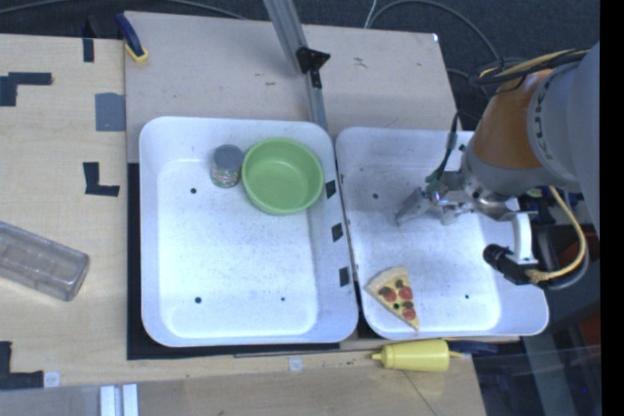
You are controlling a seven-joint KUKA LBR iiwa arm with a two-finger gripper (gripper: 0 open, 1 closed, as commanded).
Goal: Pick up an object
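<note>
Two shallow white plastic bins with rounded corners sat side by side on the pale wooden worktop (214, 63), their floors speckled with dark scuffs. In the left bin (234, 307) a round, smooth green bowl (283, 176) stood near the back wall, and a small grey-topped can (226, 166) stood upright just beside it on the left. In the right bin (458, 307) a flat wedge shaped like a pizza slice (395, 293), tan with red spots, lay near the front left corner. A yellow squeeze bottle (419, 356) lay on its side on the worktop just in front of that bin, and a clear ribbed plastic container (39, 260) lay at the far left.

The fingers (414, 207) were thin grey metal, pointing left and low over the middle of the right bin; they looked slightly parted with nothing between them, well apart from the pizza slice.

The arm (546, 127) came in from the right, its orange band above the wrist, its grey body bent down toward the bin, with cables looping around the wrist.
</note>
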